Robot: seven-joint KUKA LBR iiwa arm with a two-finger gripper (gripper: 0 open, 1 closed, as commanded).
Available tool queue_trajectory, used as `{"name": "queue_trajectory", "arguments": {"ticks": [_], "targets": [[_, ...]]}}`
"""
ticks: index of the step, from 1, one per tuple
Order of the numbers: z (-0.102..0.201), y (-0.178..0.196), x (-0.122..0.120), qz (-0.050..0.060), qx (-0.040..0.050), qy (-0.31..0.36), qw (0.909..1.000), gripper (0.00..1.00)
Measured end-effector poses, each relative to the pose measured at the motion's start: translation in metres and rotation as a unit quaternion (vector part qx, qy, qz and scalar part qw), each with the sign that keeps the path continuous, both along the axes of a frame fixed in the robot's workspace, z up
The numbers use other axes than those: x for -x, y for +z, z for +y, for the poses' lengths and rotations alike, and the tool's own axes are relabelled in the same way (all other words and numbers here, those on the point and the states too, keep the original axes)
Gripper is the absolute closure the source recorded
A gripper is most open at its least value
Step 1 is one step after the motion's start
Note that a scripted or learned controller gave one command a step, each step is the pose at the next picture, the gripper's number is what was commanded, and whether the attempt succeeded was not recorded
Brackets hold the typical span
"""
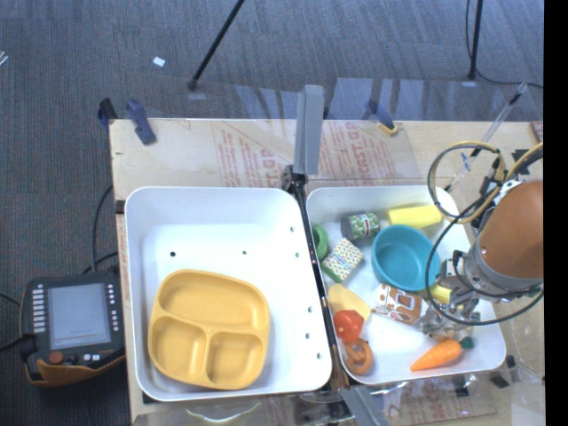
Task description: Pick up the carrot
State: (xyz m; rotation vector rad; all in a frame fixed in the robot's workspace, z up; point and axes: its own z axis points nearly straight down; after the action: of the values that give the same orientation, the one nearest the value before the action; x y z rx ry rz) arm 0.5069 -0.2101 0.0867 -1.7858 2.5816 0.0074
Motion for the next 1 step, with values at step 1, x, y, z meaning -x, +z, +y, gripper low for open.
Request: {"name": "queue_trajectory", "arguments": {"ticks": [1], "targets": [[0.0013, 0.0269, 0.0083, -0.001, -0.0003, 0.180, 0.9837, 1.00]]}}
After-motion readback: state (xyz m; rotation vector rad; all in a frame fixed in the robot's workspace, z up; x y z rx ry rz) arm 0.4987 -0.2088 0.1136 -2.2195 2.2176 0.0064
